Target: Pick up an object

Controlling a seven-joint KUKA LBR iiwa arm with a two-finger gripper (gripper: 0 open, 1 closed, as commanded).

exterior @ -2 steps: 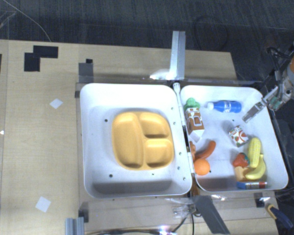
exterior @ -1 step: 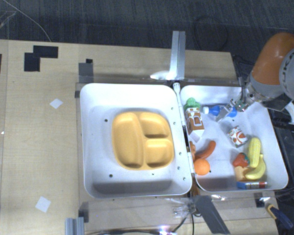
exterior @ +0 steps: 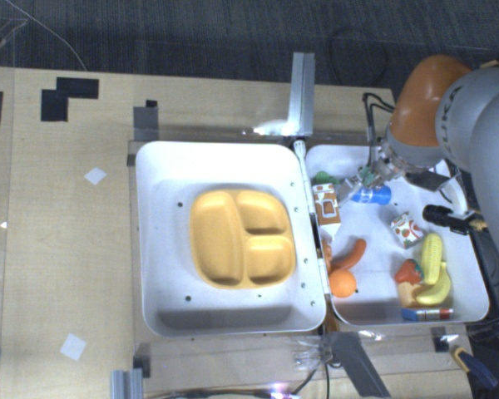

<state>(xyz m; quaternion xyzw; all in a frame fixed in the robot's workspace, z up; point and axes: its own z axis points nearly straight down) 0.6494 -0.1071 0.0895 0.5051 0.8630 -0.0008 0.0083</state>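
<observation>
- Nearest the lens: right bin (exterior: 479,304) front edge, with a marker-like stick (exterior: 427,313) lying along its front wall
- Landmark = right bin; everything below is placed against it
- Left of it, touching wall to wall: left bin (exterior: 154,248) holding a yellow divided tray (exterior: 241,238)
- Inside right bin, front half: orange ball (exterior: 343,283), orange carrot-shaped piece (exterior: 350,254) just behind it, banana (exterior: 433,271) with a red piece (exterior: 409,271) touching it near the right wall
- Mid-bin: small white printed block (exterior: 406,229); along the left wall a brown-white carton (exterior: 325,204); green piece (exterior: 323,177) at the back left
- Blue cylinder (exterior: 372,195) lies at the back centre, likeliest pick target
- Claw (exterior: 371,175) is at the back of the bin, right above or against the blue cylinder; contact not resolvable
- Finger spacing: cannot tell, too small and cluttered; nothing visibly held
- Doing the step well, my call: centre over the cylinder's short axis, descend straight, close across its width not its length
- Risk: cylinder rolls toward the carton if nudged off-centre
- Both bins sit on the wooden surface (exterior: 58,248)
</observation>
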